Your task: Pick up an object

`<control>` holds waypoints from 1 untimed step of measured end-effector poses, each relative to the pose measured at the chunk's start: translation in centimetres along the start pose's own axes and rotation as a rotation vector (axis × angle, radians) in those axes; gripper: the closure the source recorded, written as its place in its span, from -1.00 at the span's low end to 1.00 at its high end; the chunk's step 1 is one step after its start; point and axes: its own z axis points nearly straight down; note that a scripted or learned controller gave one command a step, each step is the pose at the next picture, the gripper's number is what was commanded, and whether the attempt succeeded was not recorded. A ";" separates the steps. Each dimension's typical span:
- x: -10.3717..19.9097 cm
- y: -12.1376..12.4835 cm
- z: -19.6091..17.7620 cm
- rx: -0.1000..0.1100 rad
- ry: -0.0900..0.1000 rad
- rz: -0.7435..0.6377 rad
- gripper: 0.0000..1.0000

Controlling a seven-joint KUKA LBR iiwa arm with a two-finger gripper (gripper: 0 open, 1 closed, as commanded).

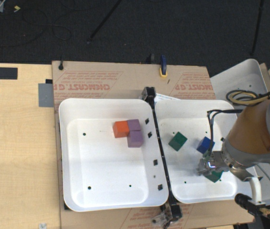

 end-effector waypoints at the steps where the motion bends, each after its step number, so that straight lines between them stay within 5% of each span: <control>1: -3.5 4.1 -19.3 -0.023 -0.009 -0.002 1.00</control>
